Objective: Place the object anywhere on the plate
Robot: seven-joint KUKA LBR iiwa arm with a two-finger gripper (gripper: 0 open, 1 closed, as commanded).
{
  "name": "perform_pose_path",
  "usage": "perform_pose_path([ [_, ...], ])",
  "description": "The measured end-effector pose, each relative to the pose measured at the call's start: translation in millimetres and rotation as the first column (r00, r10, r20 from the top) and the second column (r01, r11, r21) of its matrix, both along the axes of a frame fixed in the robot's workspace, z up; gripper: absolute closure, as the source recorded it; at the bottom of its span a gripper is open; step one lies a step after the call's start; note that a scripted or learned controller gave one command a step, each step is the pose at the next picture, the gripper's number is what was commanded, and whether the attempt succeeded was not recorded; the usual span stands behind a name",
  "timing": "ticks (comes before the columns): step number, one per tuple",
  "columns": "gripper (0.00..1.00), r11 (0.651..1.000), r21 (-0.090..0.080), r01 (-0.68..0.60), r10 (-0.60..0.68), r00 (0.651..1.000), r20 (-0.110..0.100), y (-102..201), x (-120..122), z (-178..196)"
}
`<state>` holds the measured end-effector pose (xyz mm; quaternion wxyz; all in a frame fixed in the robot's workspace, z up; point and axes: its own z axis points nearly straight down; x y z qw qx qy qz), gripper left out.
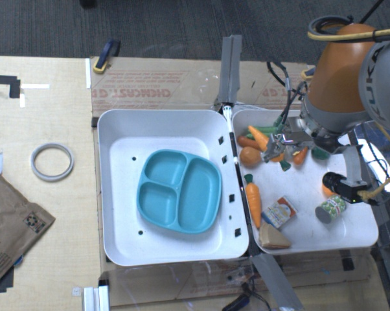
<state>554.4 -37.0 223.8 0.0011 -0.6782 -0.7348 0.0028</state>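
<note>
One blue plate (179, 191) lay in the left bin (111, 193); three carrots (253, 203) lay right; gripper (277, 146) state unclear.

The cardboard sheet (162, 83) behind the bins carries red print, seen upside down; it looks like "CHEMCAST GP", though the letters are faint. The brown box (10, 229) at the left edge of the worktop shows "BOX" in black near its lower corner, beside a small square code mark too fine to read.
</note>
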Motion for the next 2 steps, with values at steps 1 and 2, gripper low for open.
perform_pose_path([
  [1,1.00,0.999,0.001,-0.042,0.042,0.999,-0.002,73.6,-2.2,-35.2],
  [2,0.00,0.999,0.001,-0.042,0.042,0.999,-0.001,73.4,-2.0,-35.0],
])
